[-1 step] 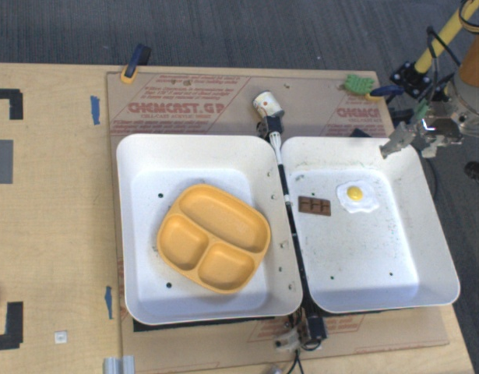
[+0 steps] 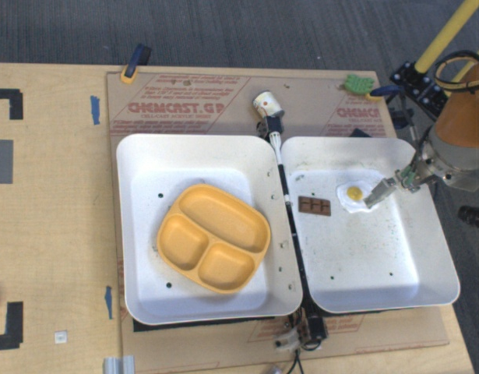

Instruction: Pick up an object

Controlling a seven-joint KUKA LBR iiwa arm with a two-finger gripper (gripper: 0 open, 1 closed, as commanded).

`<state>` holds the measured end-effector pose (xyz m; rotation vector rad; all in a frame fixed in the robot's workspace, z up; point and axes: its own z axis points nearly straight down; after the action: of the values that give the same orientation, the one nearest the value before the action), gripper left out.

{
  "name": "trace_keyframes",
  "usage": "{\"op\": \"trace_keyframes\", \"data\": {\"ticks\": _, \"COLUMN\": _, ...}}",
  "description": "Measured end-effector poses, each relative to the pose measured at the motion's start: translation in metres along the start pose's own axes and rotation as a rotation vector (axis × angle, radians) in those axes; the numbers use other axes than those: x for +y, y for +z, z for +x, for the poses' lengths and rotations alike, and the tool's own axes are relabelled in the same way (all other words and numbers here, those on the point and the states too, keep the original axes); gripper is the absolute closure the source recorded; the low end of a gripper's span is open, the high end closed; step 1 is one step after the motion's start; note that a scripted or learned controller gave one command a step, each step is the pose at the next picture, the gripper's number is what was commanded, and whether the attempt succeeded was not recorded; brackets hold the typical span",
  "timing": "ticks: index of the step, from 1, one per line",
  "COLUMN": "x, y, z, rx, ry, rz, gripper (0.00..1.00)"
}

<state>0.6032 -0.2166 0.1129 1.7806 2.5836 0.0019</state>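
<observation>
The pale wooden surface [image 2: 52, 209] carries two shallow white plastic bins, and the left bin [image 2: 138, 162], well away from the fingers, holds a yellow three-compartment plastic tray [image 2: 214, 237]. In the right bin [image 2: 426, 279] the grey arm's fingers [image 2: 374, 196] reach down at a slant from the right, their tip touching or just over the right edge of a small fried-egg toy, white with a yellow yolk [image 2: 352, 195]; how far they are parted cannot be told. A small brown chocolate-bar piece [image 2: 315, 206] lies just beyond the egg, on the side away from the fingers.
</observation>
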Motion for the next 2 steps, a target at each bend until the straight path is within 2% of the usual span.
{"op": "trace_keyframes", "data": {"ticks": 1, "x": 0.037, "y": 0.010, "z": -0.017, "rx": -0.006, "ry": -0.035, "rz": -0.014, "gripper": 0.00}}
{"op": "trace_keyframes", "data": {"ticks": 2, "x": -0.050, "y": 0.016, "z": 0.024, "rx": -0.023, "ry": -0.053, "rz": -0.021, "gripper": 0.00}}
